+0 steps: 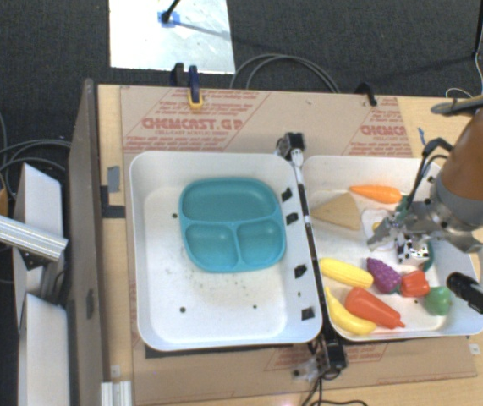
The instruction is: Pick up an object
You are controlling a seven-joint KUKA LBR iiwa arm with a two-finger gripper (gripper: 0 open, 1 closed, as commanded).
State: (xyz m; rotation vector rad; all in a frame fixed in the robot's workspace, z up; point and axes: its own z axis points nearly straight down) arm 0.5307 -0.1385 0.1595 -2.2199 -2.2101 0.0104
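The right bin (393, 172) holds toy food. An orange carrot (376, 194) lies at its back, with a tan wedge (338, 211) to the left of it. Along the front lie a yellow corn cob (345, 271), a purple piece (382, 275), a red tomato (414, 284), a green piece (436, 299), a red-orange pepper (374, 308) and a yellow banana (348, 317). My gripper (400, 237) hangs low over the middle of this bin, just behind the purple piece and the tomato. The wrist hides what is under it.
The left bin (156, 252) holds a teal divided plate (231, 224). A black clip strip (302, 227) runs along the joint between the bins. Brown cardboard (224, 121) lies under both bins, and cables loop behind it.
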